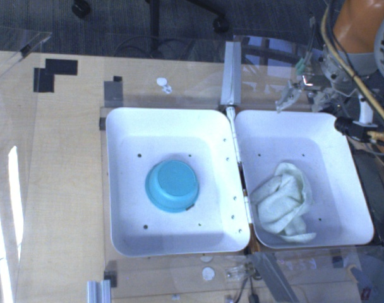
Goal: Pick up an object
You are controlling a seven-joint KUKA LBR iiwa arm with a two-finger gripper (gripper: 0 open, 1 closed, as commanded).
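The crumpled white cloth (282, 207) lay in your right bin (343, 169), the blue bowl (173, 185) in the left bin (126, 169). Your gripper (299, 90) hung beyond the right bin's far rim — whether it was parted or closed, you couldn't tell — and white cloth on white plastic risked a shallow, empty pinch.

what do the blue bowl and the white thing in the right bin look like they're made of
Blue bowl: likely plastic, a smooth, even, slightly glossy surface with a moulded rim. White cloth: soft fabric, perhaps terry towel; it lies crumpled in limp folds with a matte surface.
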